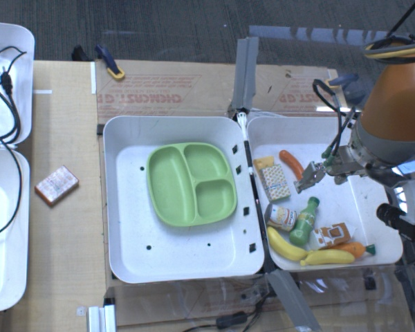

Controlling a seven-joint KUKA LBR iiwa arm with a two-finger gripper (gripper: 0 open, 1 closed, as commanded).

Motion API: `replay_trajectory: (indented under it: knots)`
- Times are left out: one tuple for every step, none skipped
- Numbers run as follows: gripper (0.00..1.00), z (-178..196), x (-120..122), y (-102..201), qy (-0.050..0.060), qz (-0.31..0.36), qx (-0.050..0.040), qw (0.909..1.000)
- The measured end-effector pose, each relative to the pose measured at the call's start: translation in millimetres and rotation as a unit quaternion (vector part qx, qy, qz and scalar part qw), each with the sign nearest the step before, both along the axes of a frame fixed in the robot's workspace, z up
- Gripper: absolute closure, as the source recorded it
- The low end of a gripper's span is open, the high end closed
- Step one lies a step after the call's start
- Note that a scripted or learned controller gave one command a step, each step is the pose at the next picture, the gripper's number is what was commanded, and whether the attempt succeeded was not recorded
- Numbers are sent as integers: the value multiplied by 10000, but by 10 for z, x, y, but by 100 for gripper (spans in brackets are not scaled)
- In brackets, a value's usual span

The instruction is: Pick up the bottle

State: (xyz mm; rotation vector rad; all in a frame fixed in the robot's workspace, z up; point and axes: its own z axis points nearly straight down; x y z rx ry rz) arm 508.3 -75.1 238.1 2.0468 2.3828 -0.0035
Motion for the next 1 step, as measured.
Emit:
replay_trajectory:
  knots:
    - [0,-57,-307,120,8,228,6,9997]
